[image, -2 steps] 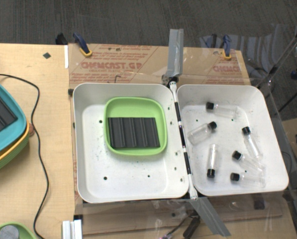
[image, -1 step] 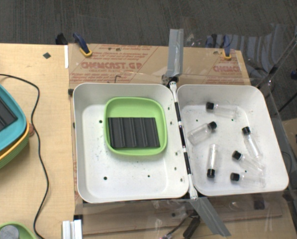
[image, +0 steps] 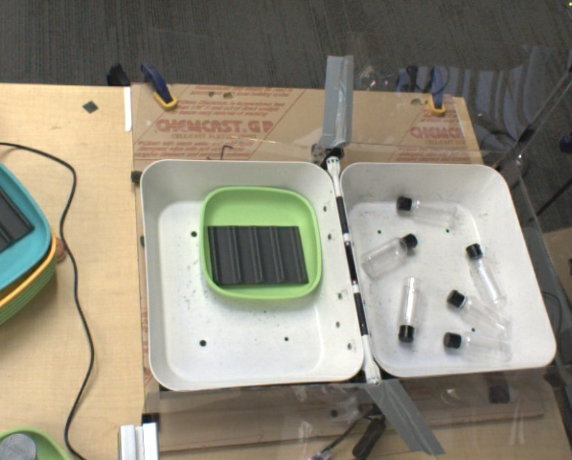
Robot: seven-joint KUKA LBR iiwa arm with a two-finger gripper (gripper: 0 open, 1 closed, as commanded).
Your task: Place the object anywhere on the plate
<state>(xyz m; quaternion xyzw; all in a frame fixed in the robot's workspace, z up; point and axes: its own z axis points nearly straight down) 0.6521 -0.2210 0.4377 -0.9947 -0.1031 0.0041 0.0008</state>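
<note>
Lying loose: vials apart from plate

Clear plastic vials with black caps lie scattered in the right white bin. The green square plastic plate sits in the left white bin. Gripper state: cannot tell.

Wooden bench under two white bins, a black cable, stacked coloured trays.
</note>
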